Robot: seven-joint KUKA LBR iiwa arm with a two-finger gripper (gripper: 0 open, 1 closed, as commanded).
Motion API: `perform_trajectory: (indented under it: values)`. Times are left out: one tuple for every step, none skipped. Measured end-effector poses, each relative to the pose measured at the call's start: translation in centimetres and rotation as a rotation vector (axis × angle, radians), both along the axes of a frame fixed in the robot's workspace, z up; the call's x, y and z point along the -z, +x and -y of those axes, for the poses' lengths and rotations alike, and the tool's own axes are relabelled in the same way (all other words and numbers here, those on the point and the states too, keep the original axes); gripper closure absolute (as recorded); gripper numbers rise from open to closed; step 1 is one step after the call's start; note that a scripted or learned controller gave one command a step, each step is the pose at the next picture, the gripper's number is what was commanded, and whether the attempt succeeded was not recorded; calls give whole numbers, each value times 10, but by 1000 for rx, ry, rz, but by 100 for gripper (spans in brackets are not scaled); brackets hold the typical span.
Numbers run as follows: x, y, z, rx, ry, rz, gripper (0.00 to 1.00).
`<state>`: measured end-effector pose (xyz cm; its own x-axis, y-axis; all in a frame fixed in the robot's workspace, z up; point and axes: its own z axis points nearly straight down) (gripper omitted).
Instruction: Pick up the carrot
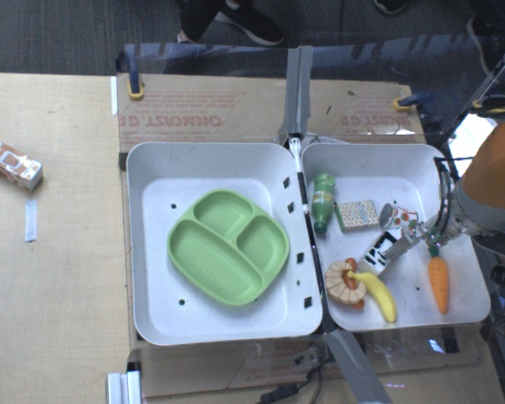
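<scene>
Arm low, reaching in from the right.
Gripper (385,249) over the right bin (404,162), left of the carrot (438,284); orange band toward the bin's right rim.

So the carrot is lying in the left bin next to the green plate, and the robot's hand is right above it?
Not quite. The camera view shows the carrot in the right bin, not beside the green plate, which sits in the left bin. The gripper is indeed just above the carrot.

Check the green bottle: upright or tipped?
Tipped. The green bottle lies on its side along the right bin's left wall, its cap end toward the bin's near side, its full length showing from above.
</scene>
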<state>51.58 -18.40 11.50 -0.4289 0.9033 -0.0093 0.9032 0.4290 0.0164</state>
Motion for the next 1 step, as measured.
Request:
perform_trajectory:
  values:
    - [15,-32,37,-149,-4,-2,0]
